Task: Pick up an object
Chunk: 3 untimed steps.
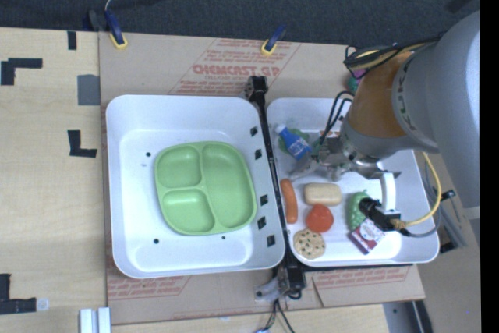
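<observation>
Green is the big plate [205,188] with three parts, lying in the left bin [125,168], well away from my gripper [331,160] on its far side. My grey arm [437,90] with the orange band [374,101] comes in from the right and hangs over the right bin [421,246]. My gripper is down low over the back part of that bin. I cannot tell how it is set, because my own arm hides too much of it.

Just to the left of my gripper lies a small blue thing [294,142]. I cannot tell if I touch it. Right under my gripper, toward the front, is a pale bread roll [322,193]. Left of the roll is an orange hot dog [289,200], lying by the bin's left wall. In front of the roll sits a red round thing [319,218], like a tomato. In front of that is a cookie [309,244] with dark dots. To the right of the roll is a green leafy thing [359,207], and beside it a dark little packet [366,234].

Nothing is lifted. All the toys lie on the bin floor.
</observation>
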Tool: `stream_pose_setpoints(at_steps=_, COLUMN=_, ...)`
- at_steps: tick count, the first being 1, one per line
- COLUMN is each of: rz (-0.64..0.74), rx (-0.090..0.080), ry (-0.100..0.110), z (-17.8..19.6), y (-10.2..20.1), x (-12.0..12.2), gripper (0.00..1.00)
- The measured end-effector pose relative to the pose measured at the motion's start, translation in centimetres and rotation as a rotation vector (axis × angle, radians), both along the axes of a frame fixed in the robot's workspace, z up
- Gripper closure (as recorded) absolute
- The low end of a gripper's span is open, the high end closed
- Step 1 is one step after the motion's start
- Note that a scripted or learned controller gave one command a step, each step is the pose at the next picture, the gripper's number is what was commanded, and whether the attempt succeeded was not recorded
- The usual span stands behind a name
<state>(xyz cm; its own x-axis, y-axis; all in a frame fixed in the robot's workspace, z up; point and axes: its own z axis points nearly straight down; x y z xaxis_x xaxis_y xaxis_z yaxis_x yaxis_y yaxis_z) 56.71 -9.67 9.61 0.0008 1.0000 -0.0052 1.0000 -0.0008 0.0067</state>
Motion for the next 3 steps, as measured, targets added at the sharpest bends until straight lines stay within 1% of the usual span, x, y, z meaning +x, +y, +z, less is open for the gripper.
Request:
stream_pose_setpoints(at_steps=1, rz=0.002, rx=0.004, ry=0.003, z=-1.0, y=-0.5, x=5.8, gripper=0.00)
stream_pose_setpoints(at_steps=2, rz=-0.002, rx=0.011, ry=0.037, z=-1.2, y=-0.8, x=8.3, gripper=0.00)
stream_pose_setpoints(at_steps=3, rz=-0.002, rx=0.006, ry=0.037, z=-0.2, y=-1.0, x=8.3, gripper=1.00)
